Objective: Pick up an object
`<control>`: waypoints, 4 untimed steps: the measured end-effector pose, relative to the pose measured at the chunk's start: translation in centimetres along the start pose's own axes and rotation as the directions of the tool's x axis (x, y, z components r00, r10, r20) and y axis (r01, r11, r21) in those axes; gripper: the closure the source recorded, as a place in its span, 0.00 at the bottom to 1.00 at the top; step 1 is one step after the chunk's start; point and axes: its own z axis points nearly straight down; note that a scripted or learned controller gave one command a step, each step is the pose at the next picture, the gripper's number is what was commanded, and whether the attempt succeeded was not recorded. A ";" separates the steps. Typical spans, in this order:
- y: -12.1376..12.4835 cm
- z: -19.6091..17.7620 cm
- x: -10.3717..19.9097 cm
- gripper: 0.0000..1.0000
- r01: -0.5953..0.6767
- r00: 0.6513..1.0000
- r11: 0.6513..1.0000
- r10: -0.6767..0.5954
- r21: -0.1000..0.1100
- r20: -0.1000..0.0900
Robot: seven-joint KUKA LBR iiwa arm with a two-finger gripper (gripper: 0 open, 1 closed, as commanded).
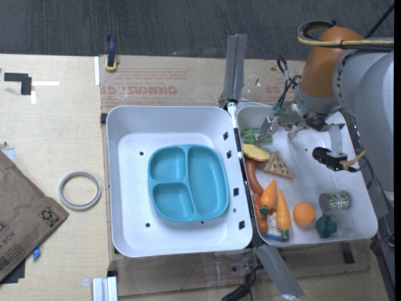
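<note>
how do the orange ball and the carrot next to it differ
Shape: the orange ball is round, while the carrot is long and tapers to a point.
Pose: the carrot lies lengthwise, pointing toward the far end of the right bin; the ball has no clear direction.
Neighbours: the carrot lies close beside other orange pieces, the ball has bare floor around it.
Shared: both are orange and lie in the right bin.

Just below the gripper (270,125) lies a tan wedge (276,165) (dotted darker); farther below, an orange ball (304,214). Well to its left, a teal divided plate (188,182) in a white bin (125,187).
</note>
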 end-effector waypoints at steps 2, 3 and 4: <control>-6.2 0.3 -0.6 0.00 0.010 1.000 1.000 -0.010 0.000 -0.002; -10.8 0.3 0.3 0.00 -0.054 0.999 0.999 0.054 0.000 0.000; -5.0 0.3 -3.1 0.00 -0.033 0.999 0.999 0.033 -0.001 -0.001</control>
